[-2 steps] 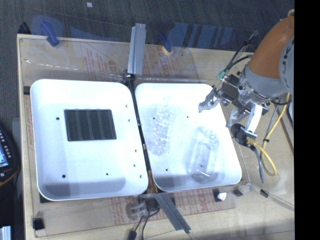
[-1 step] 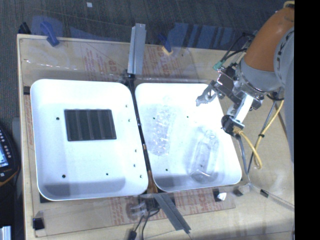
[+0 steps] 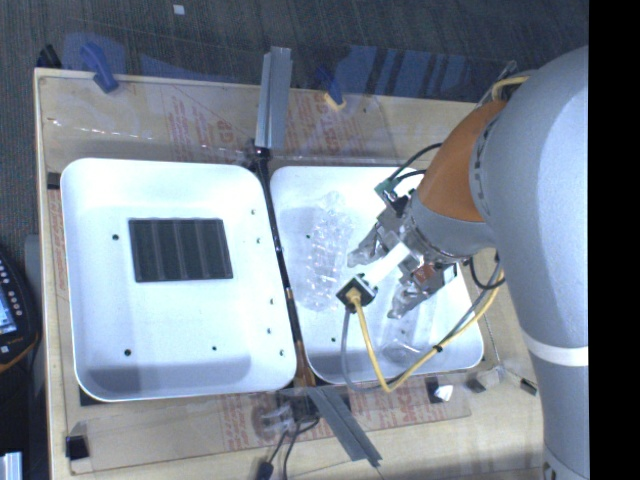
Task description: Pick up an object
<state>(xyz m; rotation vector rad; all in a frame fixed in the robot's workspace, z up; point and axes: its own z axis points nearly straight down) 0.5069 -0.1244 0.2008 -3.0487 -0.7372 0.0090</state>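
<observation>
— Start at the left of the frame. What do you have there?

— The left bin [image 3: 165,278], white and shallow, with a dark ribbed grate [image 3: 181,249] set in its floor towards the upper left. A few small dark dots mark the floor around it. At the far left edge a dark device [image 3: 12,313] is cut off by the frame, so I cannot say what it is.

— And in the middle?

— The right bin [image 3: 300,193] sits just beside the left one, their rims nearly touching. On its left half lies a clear crinkled plastic object [image 3: 325,248]. It is see-through against white, so its outline is hard to follow.

— Where is your gripper?

— My gripper [image 3: 385,278] hangs over the centre of the right bin, just to the right of the plastic object. Two pale fingers [image 3: 367,250] stand spread apart, with nothing between them. A small black block [image 3: 353,293] and a yellow cable [image 3: 370,353] trail below.

— Anything hidden?

— My grey arm [image 3: 540,218] with its orange band [image 3: 455,173] covers the bin's right side, and the lower right floor is blurred.
</observation>
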